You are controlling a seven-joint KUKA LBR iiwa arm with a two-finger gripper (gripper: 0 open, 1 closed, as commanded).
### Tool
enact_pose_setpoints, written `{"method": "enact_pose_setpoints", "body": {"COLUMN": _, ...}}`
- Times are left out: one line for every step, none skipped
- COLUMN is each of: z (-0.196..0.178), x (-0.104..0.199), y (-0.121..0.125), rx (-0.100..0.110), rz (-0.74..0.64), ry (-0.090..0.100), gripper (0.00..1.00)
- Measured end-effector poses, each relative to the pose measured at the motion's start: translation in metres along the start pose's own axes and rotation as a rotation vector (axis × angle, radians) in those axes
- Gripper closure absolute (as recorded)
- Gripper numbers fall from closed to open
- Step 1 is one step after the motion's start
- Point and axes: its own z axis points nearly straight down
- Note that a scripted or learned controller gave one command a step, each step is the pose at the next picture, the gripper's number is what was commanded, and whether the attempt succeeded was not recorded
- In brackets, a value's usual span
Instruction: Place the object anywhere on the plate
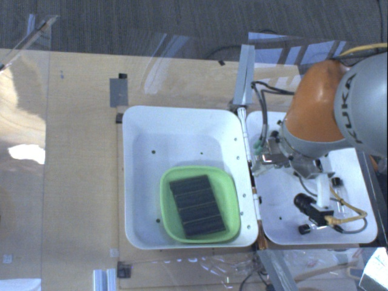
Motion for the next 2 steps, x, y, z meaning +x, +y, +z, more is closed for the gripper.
{"method": "enact_pose_setpoints", "body": {"z": -0.0609, "x": 0.1704, "y": -0.0097, "rx": -0.003, "rz": -0.136, "ry": 0.002, "gripper": 1.0}}
{"method": "enact_pose_setpoints", "body": {"z": -0.0608, "x": 0.1703, "y": -0.0097, "rx": -0.003, "rz": -0.136, "ry": 0.002, "gripper": 0.0}}
